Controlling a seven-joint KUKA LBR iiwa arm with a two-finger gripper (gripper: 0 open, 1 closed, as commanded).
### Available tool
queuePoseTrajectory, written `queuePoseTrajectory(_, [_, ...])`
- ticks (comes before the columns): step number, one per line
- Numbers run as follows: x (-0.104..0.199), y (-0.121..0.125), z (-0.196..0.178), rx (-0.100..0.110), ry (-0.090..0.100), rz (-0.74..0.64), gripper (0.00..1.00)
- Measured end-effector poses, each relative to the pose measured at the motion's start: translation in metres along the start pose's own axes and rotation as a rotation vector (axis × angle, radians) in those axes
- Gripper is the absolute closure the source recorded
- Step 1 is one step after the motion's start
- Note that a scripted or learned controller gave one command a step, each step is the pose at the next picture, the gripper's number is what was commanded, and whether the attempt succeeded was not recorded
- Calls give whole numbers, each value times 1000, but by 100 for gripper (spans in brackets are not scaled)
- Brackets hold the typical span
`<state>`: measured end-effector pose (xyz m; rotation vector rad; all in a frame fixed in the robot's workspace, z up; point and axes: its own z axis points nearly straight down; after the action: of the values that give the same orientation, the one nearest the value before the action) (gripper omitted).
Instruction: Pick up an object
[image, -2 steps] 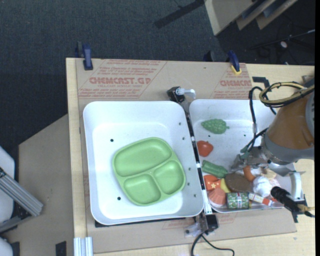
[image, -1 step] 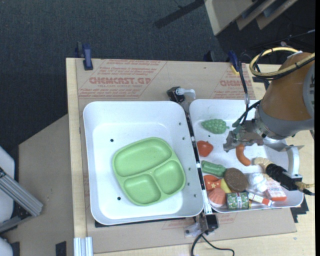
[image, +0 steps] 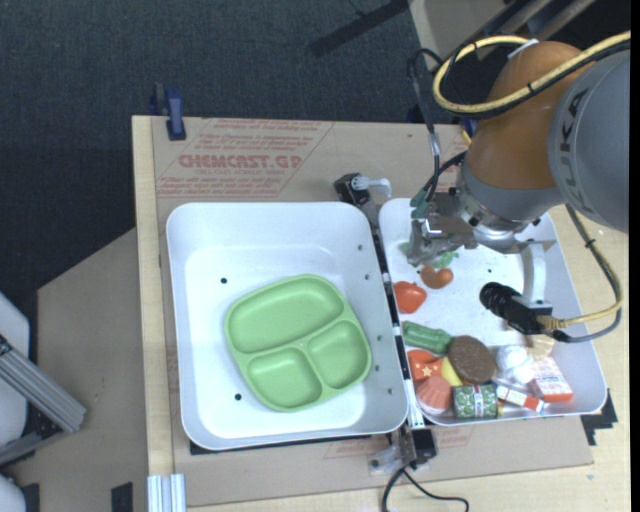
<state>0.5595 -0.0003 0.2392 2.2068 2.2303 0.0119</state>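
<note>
In the right-hand bin, near its far-left corner, the hand hangs low over a small red-brown piece that lies on the bin floor just below it. From this slanted view I cannot tell whether the hand is open or closed, nor whether it touches the piece. Nothing can be seen gripped in it. I take that piece to be the thing to pick. It lies close to the wall shared with the left bin, where a green divided plate rests alone. Just beside the piece, toward the near edge of the desk, is a red piece. Farther toward the near edge lies a packed heap: a long green thing, a brown disc, a green can and a small red and white carton. The main risk, as I judge it, is that the piece looks small, low and rounded, so an off-centre closing could squirt it sideways or close on nothing. The bin wall stands near on the left, and a descent drifting that way could strike the wall or nudge the red piece.
</note>
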Motion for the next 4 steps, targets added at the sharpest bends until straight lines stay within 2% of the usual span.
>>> queuePoseTrajectory(1, [-6, -3, 3, 8, -3, 10, 0])
queuePoseTrajectory(2, [-81, 15, 58, 14, -4, 18, 0])
queuePoseTrajectory(3, [-154, -41, 158, 16, -3, 19, 0])
queuePoseTrajectory(4, [-98, 53, 153, -3, -6, 4, 0])
